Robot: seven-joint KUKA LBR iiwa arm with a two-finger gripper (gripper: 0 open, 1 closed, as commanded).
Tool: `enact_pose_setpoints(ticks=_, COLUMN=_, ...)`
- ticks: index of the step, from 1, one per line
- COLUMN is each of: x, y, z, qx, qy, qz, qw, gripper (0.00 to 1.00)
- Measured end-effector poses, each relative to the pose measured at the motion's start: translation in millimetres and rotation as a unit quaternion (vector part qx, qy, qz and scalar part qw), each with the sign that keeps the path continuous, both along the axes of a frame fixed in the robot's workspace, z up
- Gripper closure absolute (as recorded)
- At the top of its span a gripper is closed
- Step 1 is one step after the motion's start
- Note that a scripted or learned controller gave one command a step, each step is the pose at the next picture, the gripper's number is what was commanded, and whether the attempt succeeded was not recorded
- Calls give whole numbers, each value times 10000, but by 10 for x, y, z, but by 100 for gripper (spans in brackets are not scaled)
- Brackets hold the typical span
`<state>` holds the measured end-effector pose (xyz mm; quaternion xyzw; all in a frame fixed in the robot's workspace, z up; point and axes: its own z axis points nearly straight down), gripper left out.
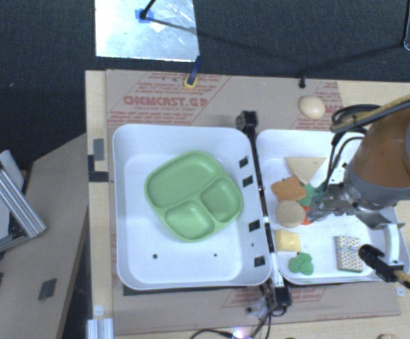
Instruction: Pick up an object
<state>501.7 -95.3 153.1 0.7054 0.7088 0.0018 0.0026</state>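
The right bin (375, 136) holds several small objects: a pale wedge (305, 167), an orange piece (288, 188), a tan round piece (289, 213), a yellow block (287, 241), a green clustered piece (302, 263) and a patterned rectangular packet (348, 253). My gripper (317, 205) reaches in from the right and hangs low over the middle of this bin, just right of the tan round piece and the orange piece. A small green and red item (306, 208) lies right at its tip, partly hidden by it.
The left bin (131, 256) bears a green divided plate (194, 195). A black divider (256, 189) runs between the bins. A beige egg-shaped object (312, 106) rests on the cardboard behind the right bin. The arm's orange band (389, 150) covers the bin's right side.
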Motion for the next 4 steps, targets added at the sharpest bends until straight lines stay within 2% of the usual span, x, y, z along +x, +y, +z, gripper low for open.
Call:
enact_pose_setpoints(ticks=1, x=3, y=-105, z=516, qx=0, qy=12, qz=-6, qw=10000, gripper=100)
enact_pose_setpoints(ticks=2, x=17, y=-105, z=724, qx=1, qy=11, qz=0, qw=10000, gripper=100)
enact_pose_setpoints(ticks=4, x=514, y=863, z=660, qx=8, qy=15, qz=16, qw=10000, gripper=100)
